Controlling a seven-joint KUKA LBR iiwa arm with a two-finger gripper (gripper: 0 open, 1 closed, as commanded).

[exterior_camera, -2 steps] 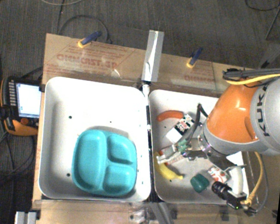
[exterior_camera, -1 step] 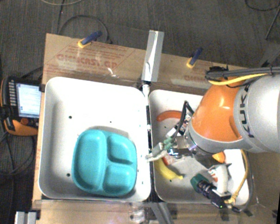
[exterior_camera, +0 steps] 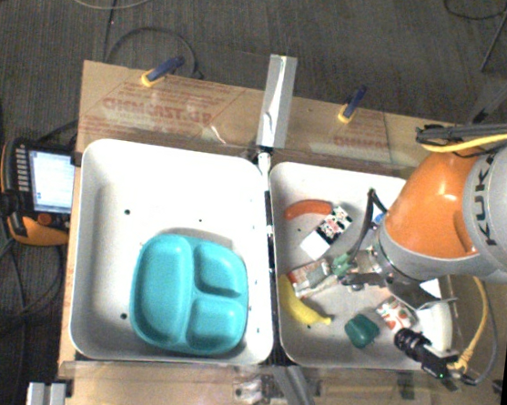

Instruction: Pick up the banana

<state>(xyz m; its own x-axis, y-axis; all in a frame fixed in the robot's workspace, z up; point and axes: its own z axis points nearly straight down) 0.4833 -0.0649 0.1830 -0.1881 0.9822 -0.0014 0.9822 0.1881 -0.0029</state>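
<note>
The banana lies in the right bin, near its front left corner, close beside the wall shared with the left bin. Just behind the banana and above it, the gripper hangs low over the bin floor; nothing can be seen between its tips, and how wide they stand cannot be told. To the banana's right sits a small dark green block. Farther behind the banana lie an orange curved piece and a small black-and-white printed packet. The grey arm with its orange band reaches in behind and to the right of the banana. Left of the banana, across the wall, a teal divided tray rests.
</note>
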